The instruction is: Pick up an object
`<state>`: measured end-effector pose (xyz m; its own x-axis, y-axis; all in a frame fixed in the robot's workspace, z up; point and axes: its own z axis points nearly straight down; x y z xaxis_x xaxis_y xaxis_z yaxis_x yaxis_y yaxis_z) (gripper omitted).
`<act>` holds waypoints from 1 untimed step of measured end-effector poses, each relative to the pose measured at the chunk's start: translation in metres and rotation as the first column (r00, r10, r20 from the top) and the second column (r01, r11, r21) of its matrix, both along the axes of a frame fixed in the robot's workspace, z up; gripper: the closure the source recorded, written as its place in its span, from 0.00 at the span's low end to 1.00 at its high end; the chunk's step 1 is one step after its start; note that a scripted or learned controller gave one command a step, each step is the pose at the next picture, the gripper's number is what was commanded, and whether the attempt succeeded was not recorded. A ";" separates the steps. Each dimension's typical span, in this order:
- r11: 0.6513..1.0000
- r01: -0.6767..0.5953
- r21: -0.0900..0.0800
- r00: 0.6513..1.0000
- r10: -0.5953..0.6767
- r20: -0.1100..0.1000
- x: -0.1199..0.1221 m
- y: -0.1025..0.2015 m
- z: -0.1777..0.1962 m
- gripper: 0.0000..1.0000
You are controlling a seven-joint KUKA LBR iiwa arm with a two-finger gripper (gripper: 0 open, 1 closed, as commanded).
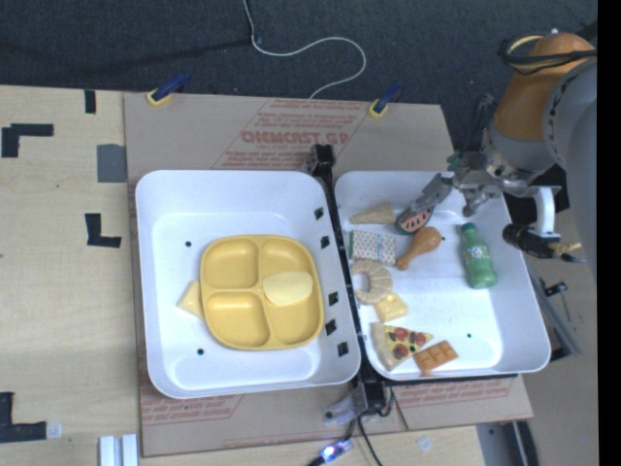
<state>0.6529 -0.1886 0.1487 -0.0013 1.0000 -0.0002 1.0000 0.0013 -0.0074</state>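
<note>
Left bin (160,260): yellow divided plate (260,292) at centre, pale yellow slice in its upper right compartment, a yellow wedge (188,299) tucked at plate's left edge

Right bin (514,343): toy food crowded along left side: cracker (373,247), ring-shaped piece (373,282), cheese chunk (391,307), pizza slice (400,340) near front wall. Further right: watermelon slice (417,220), drumstick (421,247), green bottle (476,256) lying alone, apart from the rest

Gripper (434,198) low over bin's back, just above watermelon slice; open or closed: cannot tell, nothing visibly held

Likely target: watermelon slice or drumstick. Probably light, rigid, smooth plastic; prone to slip. Best taken across drumstick's narrow shank, or across bottle's body
</note>
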 end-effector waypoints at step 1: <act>1.000 0.000 0.000 1.000 0.000 -0.001 -0.008 -0.003 -0.062 0.00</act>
<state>0.6447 -0.1919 0.0870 -0.0014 1.0000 0.0002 1.0000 0.0014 -0.0080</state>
